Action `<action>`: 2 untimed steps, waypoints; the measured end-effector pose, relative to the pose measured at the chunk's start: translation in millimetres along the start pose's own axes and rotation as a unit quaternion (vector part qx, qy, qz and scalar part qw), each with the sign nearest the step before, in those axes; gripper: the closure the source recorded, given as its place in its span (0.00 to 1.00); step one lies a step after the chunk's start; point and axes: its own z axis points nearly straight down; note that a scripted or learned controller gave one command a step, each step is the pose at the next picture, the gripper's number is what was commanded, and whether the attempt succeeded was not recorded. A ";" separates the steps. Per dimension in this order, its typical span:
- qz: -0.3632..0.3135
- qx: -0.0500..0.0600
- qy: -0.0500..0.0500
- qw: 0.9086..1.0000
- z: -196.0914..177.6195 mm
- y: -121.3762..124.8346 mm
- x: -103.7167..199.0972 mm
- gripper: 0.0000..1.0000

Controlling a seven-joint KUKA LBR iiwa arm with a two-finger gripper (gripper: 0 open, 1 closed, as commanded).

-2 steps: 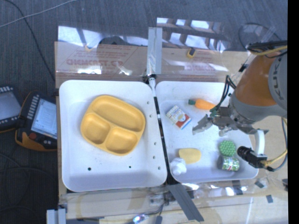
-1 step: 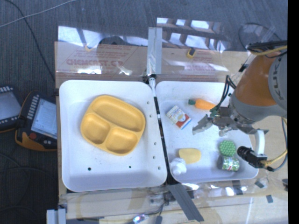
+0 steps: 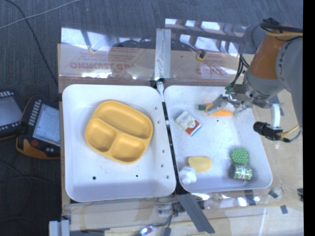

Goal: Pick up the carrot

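From above, the bench carries two shallow white bins side by side: the left bin (image 3: 74,181) and the right bin (image 3: 256,151). The left bin holds one thing, a yellow three-compartment plate (image 3: 119,131) lying near its middle. The right bin holds six things: one carrot (image 3: 220,113) near its far edge, one small white-and-red box (image 3: 188,123) toward its left wall, one pale yellow lump (image 3: 200,163) and one small white object (image 3: 187,175) at its near-left corner, and one green knobbly ball (image 3: 239,155) just behind one green can (image 3: 240,172) at its near-right corner. The single gripper (image 3: 228,103) hangs low over the carrot, its fingers spread apart and straddling the vegetable's green end, with nothing clamped between them. Clear sheeting backs both bins, dark carpet lies beyond, and one handheld pendant (image 3: 40,128) rests on the floor to the left.
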 end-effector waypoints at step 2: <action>0.110 -0.007 -0.001 0.994 62.9 24.0 -11.6 0.00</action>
